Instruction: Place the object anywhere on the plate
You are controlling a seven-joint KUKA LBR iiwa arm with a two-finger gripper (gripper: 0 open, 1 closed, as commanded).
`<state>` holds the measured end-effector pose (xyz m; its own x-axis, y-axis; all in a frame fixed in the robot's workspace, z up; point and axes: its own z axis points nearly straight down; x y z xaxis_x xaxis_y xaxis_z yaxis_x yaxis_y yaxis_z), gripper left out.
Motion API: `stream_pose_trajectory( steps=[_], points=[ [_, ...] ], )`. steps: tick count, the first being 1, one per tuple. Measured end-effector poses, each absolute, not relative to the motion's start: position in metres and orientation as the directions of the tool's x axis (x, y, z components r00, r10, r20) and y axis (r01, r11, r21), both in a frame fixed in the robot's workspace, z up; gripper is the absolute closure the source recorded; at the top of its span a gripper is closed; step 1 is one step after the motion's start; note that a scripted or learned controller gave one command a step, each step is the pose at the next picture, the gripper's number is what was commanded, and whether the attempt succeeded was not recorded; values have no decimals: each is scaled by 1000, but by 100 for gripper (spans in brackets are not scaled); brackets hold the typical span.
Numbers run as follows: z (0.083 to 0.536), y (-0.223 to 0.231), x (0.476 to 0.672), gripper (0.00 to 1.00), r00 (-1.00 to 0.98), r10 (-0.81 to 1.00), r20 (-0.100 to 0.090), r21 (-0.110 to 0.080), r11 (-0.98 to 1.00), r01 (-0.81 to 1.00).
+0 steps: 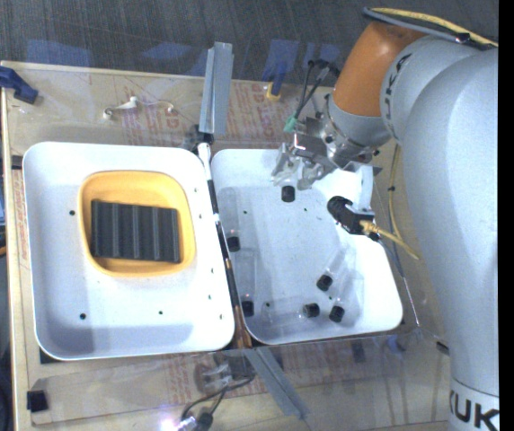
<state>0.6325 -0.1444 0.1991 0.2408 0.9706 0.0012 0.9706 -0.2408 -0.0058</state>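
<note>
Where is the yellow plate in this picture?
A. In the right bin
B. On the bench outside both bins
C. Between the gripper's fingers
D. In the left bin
D. The plate lies flat in the left bin, while the gripper is over the far end of the right bin, well away from it.

A pale wooden surface [104,92] lies on dark grey ribbed floor [104,12]. A blue clamp [13,83] grips its eleven-o'clock corner; a metal rail [214,88] stands at twelve.
</note>
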Motion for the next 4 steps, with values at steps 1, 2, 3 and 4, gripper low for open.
stream_pose_trajectory(
  steps=[1,2,3,4],
  points=[
    [207,-85,625,100,61,998,1,-6,-61,998],
    [198,-51,655,100,-134,991,0,-1,134,991],
    [191,-16,629,100,-299,954,2,-5,299,954],
    [191,-17,629,0,-298,955,1,-5,298,955]
  ],
)
